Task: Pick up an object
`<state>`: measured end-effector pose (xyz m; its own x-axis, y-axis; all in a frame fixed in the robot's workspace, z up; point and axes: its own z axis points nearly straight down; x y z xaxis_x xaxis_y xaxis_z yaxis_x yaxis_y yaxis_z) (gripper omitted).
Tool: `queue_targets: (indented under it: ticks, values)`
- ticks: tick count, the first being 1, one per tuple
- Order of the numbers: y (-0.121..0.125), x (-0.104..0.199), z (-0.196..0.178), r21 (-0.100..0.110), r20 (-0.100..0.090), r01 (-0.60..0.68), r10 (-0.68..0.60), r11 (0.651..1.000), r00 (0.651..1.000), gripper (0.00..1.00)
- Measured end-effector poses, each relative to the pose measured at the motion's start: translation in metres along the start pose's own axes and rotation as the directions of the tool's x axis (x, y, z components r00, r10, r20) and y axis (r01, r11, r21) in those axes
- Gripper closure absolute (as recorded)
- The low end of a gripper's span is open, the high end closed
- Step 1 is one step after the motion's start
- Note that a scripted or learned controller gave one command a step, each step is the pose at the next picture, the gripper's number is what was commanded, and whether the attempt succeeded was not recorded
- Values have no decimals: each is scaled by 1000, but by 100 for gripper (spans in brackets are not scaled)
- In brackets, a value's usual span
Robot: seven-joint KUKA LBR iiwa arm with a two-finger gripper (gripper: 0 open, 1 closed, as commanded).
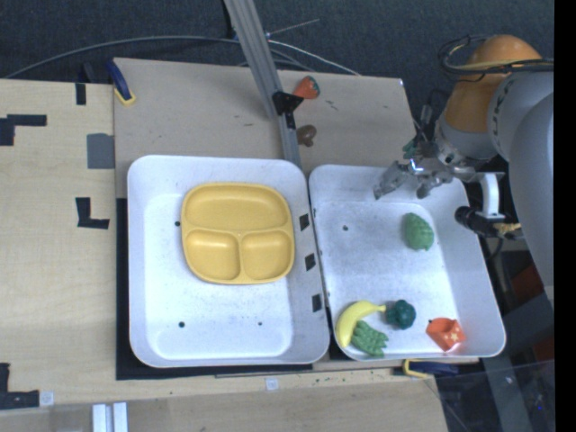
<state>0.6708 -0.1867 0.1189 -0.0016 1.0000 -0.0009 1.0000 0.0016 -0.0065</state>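
My gripper (407, 182) hangs over the far edge of the right bin (360, 241), with nothing seen between its fingers. A light green leafy toy (418, 231) lies just below it, a short way apart. Along the bin's near edge lie a yellow banana (352, 317), a bright green toy (368, 337), a dark green broccoli (400, 313) and a small orange-red toy (445, 332).
The left bin (153, 268) holds a yellow divided plate (238, 232). A grey metal post (261, 52) rises between the bins at the back, with a small orange object (308, 86) beside it. The arm's orange band (490, 70) stands at the upper right.
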Motion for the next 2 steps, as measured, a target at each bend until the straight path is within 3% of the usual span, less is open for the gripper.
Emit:
queue_targets:
  ticks: [1,2]
  values:
    - [2,0,-14,-5,2,2,-2,1000,1000,100]
    - [3,7,-77,-13,0,1,-1,1000,1000,100]
